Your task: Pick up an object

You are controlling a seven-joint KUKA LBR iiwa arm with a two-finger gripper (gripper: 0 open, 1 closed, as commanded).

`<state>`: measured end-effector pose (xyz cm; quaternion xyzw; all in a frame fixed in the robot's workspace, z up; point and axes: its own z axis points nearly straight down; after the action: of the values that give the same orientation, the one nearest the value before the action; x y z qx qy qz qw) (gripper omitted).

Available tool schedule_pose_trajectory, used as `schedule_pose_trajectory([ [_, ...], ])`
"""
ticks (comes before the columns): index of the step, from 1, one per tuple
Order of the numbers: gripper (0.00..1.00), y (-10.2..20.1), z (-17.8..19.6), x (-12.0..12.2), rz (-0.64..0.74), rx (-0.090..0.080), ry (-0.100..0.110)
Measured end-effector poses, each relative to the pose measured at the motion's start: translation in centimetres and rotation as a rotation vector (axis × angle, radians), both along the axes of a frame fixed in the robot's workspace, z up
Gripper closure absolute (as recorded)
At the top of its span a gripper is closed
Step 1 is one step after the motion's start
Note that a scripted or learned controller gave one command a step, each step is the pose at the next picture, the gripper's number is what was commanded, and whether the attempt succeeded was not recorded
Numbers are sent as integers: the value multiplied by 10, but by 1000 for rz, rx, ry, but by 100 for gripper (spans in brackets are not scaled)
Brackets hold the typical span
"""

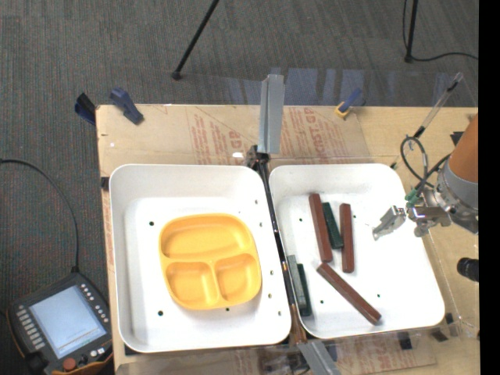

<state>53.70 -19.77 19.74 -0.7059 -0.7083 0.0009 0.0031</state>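
Grey carpet (94, 37) surrounds a wooden bench (203, 135), on which two shallow white bins are set side by side, as seen from the one fixed camera looking down at a slant. A handheld control pendant (58, 323) lies on the floor at the lower left, and blue clamps (125, 104) are fixed along the far edge of the bench.

The left bin (133, 190) is occupied by a yellow divided tray (209, 260) resting flat near its middle. In the right bin (391, 182) the candidates for picking are gathered: two brown sticks (319, 226) lying roughly parallel with a dark green bar (333, 225) between them, a third brown stick (348, 293) lying diagonally nearer the front, and another dark green bar (303, 287) close against the left wall of that bin.

The arm (465, 174) is brought in from the right, and the gripper (387, 223) is seen over the right part of the right bin, just beside the upright sticks but apart from them. Nothing is seen between its fingers (whether they are spread or closed cannot be told at this size, so no claim is made).

As to progress, the pick is judged not yet made: every object lies on a bin floor, and none is lifted. What is left is judged to be nearly the whole task, namely bringing the gripper over one piece, lowering, closing and raising it. The nearest brown stick (346, 237) would seem the likeliest target.
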Motion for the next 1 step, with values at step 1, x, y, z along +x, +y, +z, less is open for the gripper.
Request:
schedule_pose_trajectory([
  [1,0,44,-109,30,78,-2,-5],
])
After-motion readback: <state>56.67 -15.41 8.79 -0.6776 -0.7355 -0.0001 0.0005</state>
